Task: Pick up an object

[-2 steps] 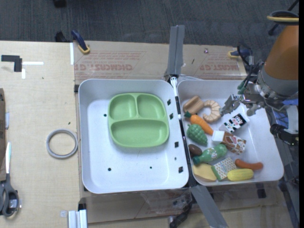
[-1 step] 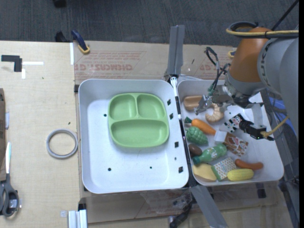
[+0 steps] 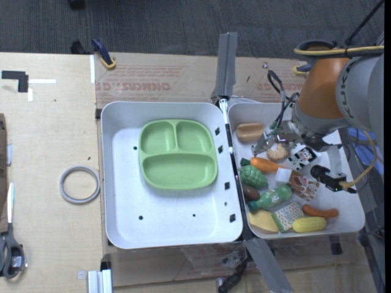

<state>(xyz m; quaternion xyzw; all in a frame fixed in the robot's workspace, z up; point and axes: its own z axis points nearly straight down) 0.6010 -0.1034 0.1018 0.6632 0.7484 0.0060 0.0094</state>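
Note:
My gripper (image 3: 273,144) hangs low in the upper middle of the right bin (image 3: 351,227), at the end of the grey and orange arm reaching in from the right. Directly under it lies a round tan food toy (image 3: 278,153), touching or nearly touching the gripper. A tan bread roll (image 3: 249,131) lies just to its left. An orange carrot (image 3: 265,163) and a leafy green vegetable (image 3: 253,177) lie just below it. A black-and-white spotted item (image 3: 302,156) sits to the right, partly under the wrist.
The right bin also holds a white cube (image 3: 283,174), green bottle (image 3: 274,196), patterned box (image 3: 305,187), sausage (image 3: 319,212), yellow corn (image 3: 308,224) and cheese wedge (image 3: 262,222). The left bin (image 3: 122,218) holds a green divided plate (image 3: 178,153). A tape ring (image 3: 79,184) lies on the bench.

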